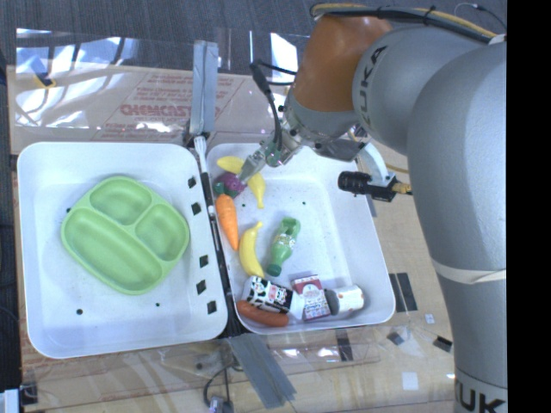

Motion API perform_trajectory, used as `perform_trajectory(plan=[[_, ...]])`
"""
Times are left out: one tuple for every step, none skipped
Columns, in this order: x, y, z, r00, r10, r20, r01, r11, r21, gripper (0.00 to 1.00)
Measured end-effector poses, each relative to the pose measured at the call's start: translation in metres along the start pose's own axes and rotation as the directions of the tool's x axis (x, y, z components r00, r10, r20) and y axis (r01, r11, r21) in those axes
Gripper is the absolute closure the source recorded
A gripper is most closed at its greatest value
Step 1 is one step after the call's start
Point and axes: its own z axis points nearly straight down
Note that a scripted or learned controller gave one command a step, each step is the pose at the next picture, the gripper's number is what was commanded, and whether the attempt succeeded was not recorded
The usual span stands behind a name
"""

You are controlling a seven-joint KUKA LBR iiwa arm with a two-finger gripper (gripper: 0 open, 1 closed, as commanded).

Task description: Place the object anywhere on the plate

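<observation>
Right now I see the gripper low in the right bin, at its far left corner, fingers closed on a yellow banana. Well apart, the green plate lies in the left bin.

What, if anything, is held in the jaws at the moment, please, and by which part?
It cannot be told. The gripper is low over the right bin, at the yellow toy near the far-left corner, but no object shows plainly between its jaws.
</observation>
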Motion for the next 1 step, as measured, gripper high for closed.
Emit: perform_trajectory(plan=[[0.0726, 0.0218, 0.0006, 0.996, -0.089, -0.002, 0.089, 0.996, 0.002, 1.0]])
